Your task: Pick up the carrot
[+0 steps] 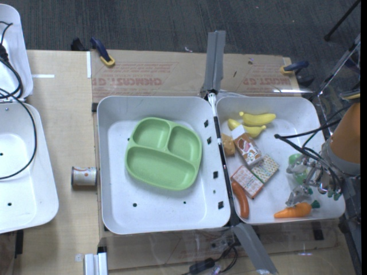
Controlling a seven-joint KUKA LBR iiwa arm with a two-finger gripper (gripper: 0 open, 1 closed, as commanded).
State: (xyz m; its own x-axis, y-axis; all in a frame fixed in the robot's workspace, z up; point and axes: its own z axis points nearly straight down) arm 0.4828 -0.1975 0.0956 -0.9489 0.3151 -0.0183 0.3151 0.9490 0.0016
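The carrot (293,211) lies just below the hand (304,182), whose finger state I cannot tell. It looks light, stiff and smooth; best gripped across its thicker orange middle.

At the lower right of the frame, the small orange carrot with a green tip (293,211) lay in the shallow white plastic right bin (309,109). Above it were yellow plastic bananas (257,118), a red-and-white printed carton (247,148) and a red sausage (241,199). The pale green divided plate (165,153) sat in the shallow white left bin (114,171). The bench (63,85) was light tan wood.
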